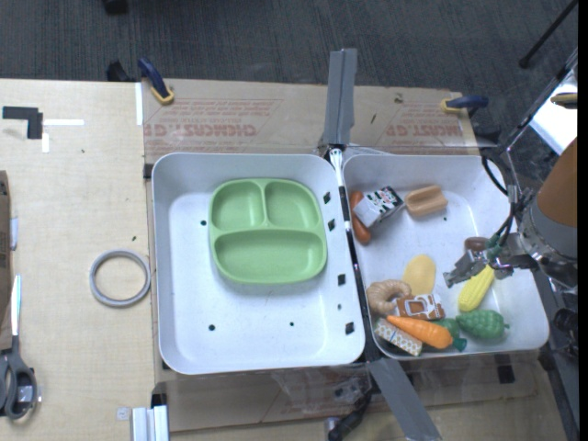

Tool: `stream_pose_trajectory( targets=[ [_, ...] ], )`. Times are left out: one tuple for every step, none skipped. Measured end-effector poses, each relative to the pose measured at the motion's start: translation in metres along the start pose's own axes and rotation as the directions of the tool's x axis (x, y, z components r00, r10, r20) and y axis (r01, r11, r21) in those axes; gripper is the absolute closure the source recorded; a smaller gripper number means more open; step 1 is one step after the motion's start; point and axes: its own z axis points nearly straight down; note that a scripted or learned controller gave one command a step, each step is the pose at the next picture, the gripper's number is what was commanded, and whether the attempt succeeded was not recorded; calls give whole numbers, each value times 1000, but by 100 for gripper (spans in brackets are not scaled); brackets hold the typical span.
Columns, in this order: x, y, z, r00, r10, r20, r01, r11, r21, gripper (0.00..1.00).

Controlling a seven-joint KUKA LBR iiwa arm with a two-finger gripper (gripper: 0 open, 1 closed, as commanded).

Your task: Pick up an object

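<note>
The right bin holds several toy foods: a yellow corn cob, a green bumpy vegetable, an orange carrot, a pale yellow lump, a tan ring-shaped pastry, a bread roll and a small black-and-white carton. My gripper reaches in from the right and hangs over the bin's right side, just above and left of the corn cob. Its fingers stand open with nothing between them.
The left bin carries a green divided plate. A ring of tape and scissors lie on the bench to the left. Clamps sit along the back edge, and a grey divider runs between the bins.
</note>
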Motion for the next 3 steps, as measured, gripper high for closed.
stream_pose_trajectory(
  targets=[
    [-1,1,-6,1000,0,-1,0,1000,5,100],
    [-1,1,-6,1000,1,-1,-1,1000,5,0],
    [-66,13,-22,927,375,1,-375,927,3,0]
  ],
)
